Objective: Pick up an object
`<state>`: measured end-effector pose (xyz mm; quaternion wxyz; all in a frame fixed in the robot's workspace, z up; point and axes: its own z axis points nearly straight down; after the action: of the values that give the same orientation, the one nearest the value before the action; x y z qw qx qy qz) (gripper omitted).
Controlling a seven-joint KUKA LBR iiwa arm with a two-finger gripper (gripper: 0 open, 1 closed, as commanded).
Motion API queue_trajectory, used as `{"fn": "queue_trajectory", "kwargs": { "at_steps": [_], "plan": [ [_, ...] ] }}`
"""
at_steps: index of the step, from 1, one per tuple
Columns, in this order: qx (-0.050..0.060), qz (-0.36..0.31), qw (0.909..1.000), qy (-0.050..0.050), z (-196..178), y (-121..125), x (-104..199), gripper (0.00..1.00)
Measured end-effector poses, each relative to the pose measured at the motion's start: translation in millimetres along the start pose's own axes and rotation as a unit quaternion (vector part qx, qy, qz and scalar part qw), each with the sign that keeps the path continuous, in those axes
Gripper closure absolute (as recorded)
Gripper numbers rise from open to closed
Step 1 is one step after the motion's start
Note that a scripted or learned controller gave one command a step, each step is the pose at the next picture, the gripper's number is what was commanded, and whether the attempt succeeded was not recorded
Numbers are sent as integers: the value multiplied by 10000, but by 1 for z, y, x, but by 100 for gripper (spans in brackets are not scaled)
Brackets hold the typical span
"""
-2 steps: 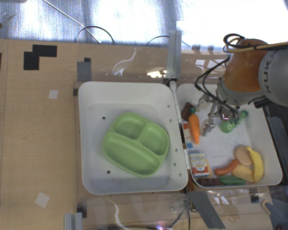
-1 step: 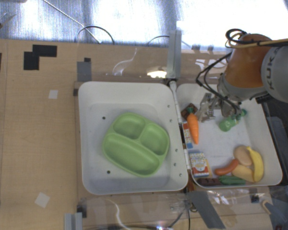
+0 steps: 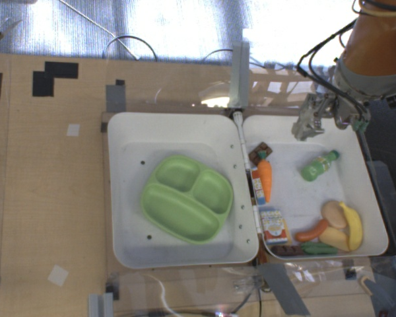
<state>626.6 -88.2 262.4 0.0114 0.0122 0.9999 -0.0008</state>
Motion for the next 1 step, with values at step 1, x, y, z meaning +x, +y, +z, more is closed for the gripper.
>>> {"fn": "queue_trajectory", "kwargs": {
  "at_steps": [1],
  "plan": [
    [-8, -62, 9999, 87, 40, 4, 51, 100]
  ]
}}
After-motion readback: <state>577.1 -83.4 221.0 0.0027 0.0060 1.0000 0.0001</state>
